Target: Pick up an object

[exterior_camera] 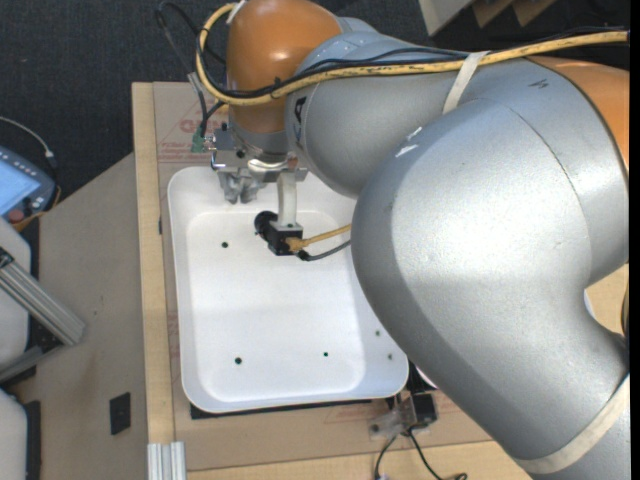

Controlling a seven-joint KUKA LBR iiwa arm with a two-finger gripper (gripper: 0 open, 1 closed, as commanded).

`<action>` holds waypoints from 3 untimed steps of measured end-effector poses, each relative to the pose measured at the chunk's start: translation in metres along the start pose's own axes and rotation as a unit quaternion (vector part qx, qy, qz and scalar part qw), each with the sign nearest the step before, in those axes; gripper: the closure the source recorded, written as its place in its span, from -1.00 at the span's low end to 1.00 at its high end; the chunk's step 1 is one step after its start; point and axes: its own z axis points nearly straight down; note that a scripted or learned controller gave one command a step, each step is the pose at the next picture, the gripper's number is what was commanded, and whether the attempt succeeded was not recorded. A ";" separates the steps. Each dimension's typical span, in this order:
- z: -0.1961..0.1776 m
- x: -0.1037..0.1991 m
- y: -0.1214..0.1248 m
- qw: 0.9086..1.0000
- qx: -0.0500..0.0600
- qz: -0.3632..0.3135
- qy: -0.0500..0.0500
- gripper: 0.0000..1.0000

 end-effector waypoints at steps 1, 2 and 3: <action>-0.227 -0.001 0.001 1.000 -0.005 0.001 0.002 1.00; -0.254 -0.001 -0.056 1.000 0.004 0.001 0.001 1.00; -0.262 0.000 -0.054 1.000 0.002 0.001 0.000 1.00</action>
